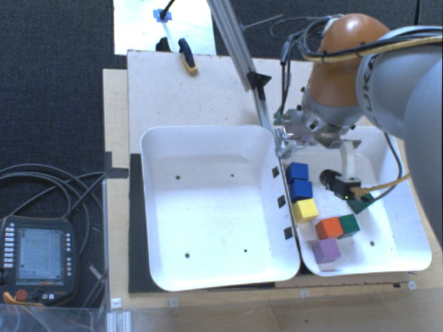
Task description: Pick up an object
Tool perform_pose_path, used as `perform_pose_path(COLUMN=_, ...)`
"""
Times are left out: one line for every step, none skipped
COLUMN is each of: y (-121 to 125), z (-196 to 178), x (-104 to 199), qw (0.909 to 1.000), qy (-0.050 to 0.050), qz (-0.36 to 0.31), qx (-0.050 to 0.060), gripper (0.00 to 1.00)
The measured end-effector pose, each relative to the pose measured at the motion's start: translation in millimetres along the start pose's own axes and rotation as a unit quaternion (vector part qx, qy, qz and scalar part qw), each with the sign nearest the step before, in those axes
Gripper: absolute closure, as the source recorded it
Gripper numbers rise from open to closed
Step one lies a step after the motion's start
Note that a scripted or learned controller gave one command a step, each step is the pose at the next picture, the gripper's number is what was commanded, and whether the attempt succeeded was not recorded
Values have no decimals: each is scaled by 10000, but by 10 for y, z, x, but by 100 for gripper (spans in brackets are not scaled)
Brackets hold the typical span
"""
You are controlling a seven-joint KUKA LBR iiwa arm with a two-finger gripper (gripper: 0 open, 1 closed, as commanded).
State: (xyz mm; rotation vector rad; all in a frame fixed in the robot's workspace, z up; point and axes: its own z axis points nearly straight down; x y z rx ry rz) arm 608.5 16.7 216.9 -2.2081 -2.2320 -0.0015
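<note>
Several small cubes lie in the right bin (394,247), along its left side. Two blue cubes (299,180) sit one behind the other, with a yellow cube (305,209) just in front of them. Further forward are an orange cube (329,227), a green cube (349,224) touching it on the right, and a purple cube (327,250) nearest the front rim. My gripper (286,142) hangs under the orange wrist at the back left corner of this bin, just behind the blue cubes and close to the wall between the bins. Nothing shows between its tips.
The left bin (208,213) adjoins the right one along a shared wall with black tabs. A slanted metal pole (235,40) comes down to that wall near the gripper. A teach pendant (38,254) and cables lie on the floor at far left.
</note>
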Motion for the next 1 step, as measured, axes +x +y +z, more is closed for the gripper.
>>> perform_pose_path(y=-123, z=5, x=509, qw=10000, qy=1, qz=-2, qx=1, gripper=100)
